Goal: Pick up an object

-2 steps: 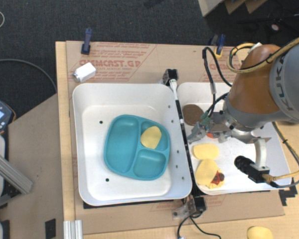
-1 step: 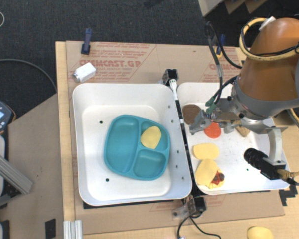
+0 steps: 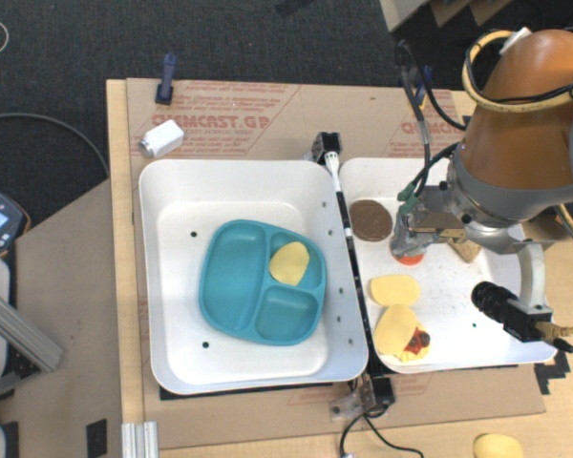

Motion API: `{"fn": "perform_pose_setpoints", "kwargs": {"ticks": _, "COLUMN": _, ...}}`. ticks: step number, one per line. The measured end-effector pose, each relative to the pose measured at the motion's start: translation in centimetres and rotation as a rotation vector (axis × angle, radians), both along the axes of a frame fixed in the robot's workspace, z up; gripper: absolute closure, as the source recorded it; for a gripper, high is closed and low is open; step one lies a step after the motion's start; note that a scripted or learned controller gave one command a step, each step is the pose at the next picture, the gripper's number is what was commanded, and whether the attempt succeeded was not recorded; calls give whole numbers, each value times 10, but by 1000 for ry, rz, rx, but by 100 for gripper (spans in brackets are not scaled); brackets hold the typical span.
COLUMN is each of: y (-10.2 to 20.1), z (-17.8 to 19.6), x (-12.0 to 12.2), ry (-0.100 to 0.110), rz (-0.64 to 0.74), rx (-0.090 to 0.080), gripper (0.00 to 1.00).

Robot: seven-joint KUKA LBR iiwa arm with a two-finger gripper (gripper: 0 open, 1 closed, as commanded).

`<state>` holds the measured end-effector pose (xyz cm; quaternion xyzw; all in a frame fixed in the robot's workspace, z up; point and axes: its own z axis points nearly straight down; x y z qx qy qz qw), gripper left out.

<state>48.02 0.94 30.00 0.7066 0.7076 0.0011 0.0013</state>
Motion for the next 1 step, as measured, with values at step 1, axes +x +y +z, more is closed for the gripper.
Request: {"fn": "perform_pose_setpoints", "kwargs": {"ticks": 1, "y": 34, "z": -97, "x": 75, "ry": 10, "rz": 2, "rx": 1, "gripper": 100}}
